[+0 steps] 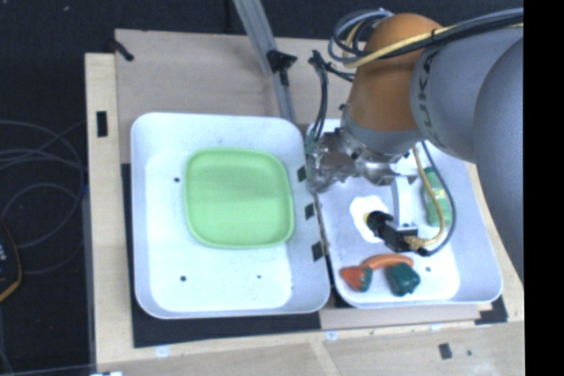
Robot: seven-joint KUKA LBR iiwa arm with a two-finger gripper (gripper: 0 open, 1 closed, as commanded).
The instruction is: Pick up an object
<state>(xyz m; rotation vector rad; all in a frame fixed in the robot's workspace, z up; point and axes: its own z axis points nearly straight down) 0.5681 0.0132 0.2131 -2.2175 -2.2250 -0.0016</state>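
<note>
My gripper (322, 168) hangs under the orange wrist, low over the far left part of the right bin (471, 282), close to the wall between the two bins. In that bin's near part lie an orange-red curved object (374, 266) and, touching its right end, a teal lump (404, 278). A slim green object (435, 200) lies along the right side, partly behind a cable. All three objects sit apart from the gripper, toward the front and right. The arm hides the far half of this bin.
The left bin (159, 189) holds a square light-green plate (239, 197) in its middle. A grey metal bar (251, 13) slants down from the top to the bins' far edge. The arm's bulk covers the upper right.
</note>
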